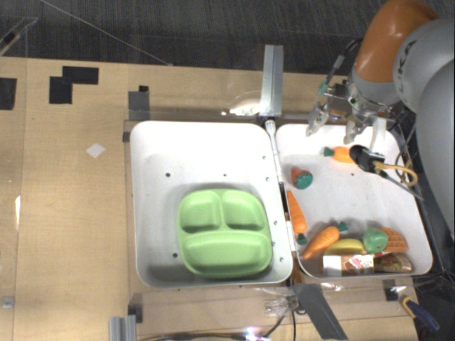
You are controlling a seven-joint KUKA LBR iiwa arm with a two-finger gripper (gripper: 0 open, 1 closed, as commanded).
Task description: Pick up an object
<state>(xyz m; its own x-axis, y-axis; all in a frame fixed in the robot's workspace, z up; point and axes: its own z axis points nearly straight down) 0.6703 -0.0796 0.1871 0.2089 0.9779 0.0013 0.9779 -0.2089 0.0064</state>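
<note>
My gripper (pixel 333 129) hangs over the far edge of the right bin (pixel 370 190), open, with nothing between its fingers. Just below it lies a small orange carrot (pixel 342 154) with a green tip, apart from the fingers. A red and teal strawberry-like toy (pixel 301 178) sits further left in the same bin. Along the left wall lies a thin carrot (pixel 296 212), and a thicker carrot (pixel 320 240) lies near the front. Beside that are a yellow banana (pixel 346 247), a green ball (pixel 375 241), an orange waffle-like piece (pixel 396 241) and a white box (pixel 348 263).
The left bin (pixel 156 162) holds a green divided plate (pixel 224 231) at its front. A metal post (pixel 271 84) stands behind the seam between the bins. A black and yellow cable (pixel 384 168) trails from the wrist over the right bin's far right side.
</note>
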